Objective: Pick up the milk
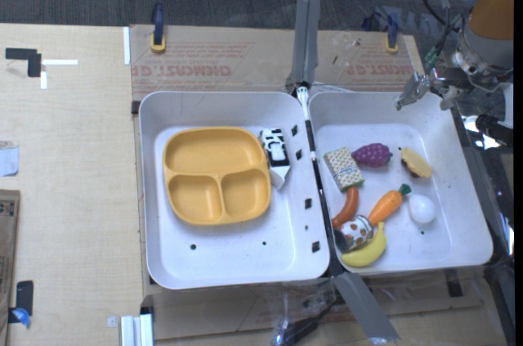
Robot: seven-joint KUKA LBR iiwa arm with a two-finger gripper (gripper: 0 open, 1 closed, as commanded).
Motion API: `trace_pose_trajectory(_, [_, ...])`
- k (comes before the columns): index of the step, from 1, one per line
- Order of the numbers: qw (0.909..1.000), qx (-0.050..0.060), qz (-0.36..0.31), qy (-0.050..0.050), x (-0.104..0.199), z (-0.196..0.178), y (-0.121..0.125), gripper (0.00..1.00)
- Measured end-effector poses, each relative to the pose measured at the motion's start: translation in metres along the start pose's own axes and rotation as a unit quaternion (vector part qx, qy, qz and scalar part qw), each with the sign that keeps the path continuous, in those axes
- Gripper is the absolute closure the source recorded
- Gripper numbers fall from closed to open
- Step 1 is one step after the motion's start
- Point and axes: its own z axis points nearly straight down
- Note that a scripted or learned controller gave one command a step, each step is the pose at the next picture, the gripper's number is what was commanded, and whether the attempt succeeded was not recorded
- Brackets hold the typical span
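Note:
The milk (275, 151) is a small black-and-white carton lying in the left bin (229, 267), wedged between the yellow divided plate (216, 175) and the wall between the bins. My gripper (423, 88) hangs at the far right, over the back edge of the right bin (458, 246). It is well away from the milk, up and to the right of it, and nothing shows in it.
The right bin holds a cracker box (342, 168), purple grapes (372, 155), a bread roll (417, 164), a carrot (389, 204), a white egg (422, 209), a sausage (347, 206) and a banana (364, 254). A grey divider post (306, 42) stands behind the bins.

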Motion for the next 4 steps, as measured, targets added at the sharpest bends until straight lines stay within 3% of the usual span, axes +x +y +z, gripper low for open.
trace_pose_trajectory(1, [0.9986,0.000,-0.054,0.000,0.139,-0.013,-0.051,0.00])
trace_pose_trajectory(2, [1.0000,0.000,-0.007,0.000,0.209,0.007,-0.009,0.00])
trace_pose_trajectory(3, [0.9999,0.000,-0.012,-0.001,0.275,0.007,0.001,0.00])
trace_pose_trajectory(4, [0.9999,0.001,-0.015,-0.001,0.233,0.007,-0.053,0.00])
